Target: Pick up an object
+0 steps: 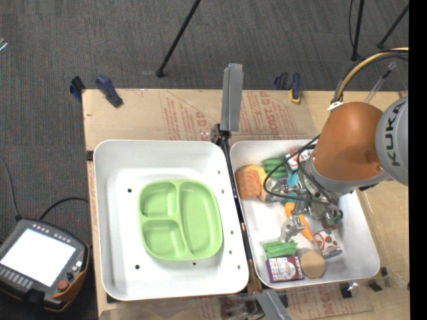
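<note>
The right bin [365,212] holds several small items: a brown bread roll [249,181] at its left wall, a green piece [272,165] behind it, an orange carrot [303,226] in the middle, a green packet [280,248], a purple pouch [283,269], a tan round piece [313,265] and a red-and-white carton [328,243] near the front. My gripper [293,228] hangs low over the bin's middle, right beside the carrot. The orange band of the arm [347,145] hides the items beneath the wrist.
The left bin [113,172] holds a light green divided plate [180,219]. A grey upright post [231,105] stands behind the seam between the bins. Blue clamps [108,89] grip the back of the cardboard-covered bench. A teach pendant [40,262] lies on the floor at the lower left.
</note>
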Available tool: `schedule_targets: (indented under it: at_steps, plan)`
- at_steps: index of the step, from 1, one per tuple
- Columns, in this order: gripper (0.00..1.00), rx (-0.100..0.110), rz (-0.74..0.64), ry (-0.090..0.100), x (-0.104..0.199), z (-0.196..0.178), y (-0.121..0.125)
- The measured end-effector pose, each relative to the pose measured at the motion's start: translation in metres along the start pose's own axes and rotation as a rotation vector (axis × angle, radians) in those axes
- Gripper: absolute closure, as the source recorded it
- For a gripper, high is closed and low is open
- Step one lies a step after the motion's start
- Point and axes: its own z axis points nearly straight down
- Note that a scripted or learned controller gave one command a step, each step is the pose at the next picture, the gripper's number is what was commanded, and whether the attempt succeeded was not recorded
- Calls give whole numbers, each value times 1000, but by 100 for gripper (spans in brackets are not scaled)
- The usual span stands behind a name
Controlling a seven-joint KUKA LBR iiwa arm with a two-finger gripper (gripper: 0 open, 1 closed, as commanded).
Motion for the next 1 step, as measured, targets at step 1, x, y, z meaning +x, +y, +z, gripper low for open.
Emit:
schedule_targets:
  at_steps: [1]
  plan:
    - [0,3,89,8,24,36,-7]
